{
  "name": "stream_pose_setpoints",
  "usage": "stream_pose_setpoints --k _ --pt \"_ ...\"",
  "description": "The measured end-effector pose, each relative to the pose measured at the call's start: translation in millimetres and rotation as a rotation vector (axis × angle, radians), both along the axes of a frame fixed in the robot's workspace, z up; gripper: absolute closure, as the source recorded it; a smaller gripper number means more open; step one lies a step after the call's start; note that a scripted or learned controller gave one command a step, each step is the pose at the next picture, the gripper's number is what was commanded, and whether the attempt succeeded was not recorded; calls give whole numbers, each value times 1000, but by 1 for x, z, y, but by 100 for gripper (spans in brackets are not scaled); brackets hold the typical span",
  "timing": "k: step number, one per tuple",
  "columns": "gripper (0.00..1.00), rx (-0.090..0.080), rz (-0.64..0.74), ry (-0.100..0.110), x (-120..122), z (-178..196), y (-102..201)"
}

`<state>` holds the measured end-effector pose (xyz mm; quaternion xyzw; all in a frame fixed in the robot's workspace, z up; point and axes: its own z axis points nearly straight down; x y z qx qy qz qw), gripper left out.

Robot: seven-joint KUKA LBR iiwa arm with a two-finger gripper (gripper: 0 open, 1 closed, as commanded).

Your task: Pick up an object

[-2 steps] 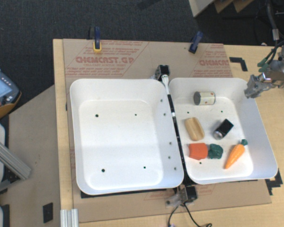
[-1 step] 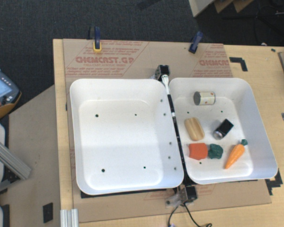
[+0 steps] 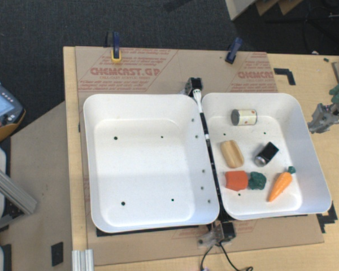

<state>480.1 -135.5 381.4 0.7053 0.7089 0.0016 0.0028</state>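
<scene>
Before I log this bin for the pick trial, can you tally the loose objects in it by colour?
Orange: 2, a plastic toy carrot and a blocky orange-red piece
Tan: 1, a bread-like oblong
Green: 1, a small lumpy piece
Black: 1, a small cylinder
Cream: 1, a small can lying on its side
Total: 6

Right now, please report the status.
Gripper outside right bin, touching nothing. Carrot, bread roll, cylinder lie inside, unblocked.

Lab: clamped cardboard bench (image 3: 158, 66), two white bins (image 3: 101, 109), cabling (image 3: 214, 258)
</scene>
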Motion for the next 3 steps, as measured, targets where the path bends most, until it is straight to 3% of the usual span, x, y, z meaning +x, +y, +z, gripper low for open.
stream_pose_setpoints --k 1,2,3 --pt "100 4 -1 10 -1 -71 84" --pt "100 1 -5 2 0 -59 81" --pt "100 2 -1 2 4 -12 145"
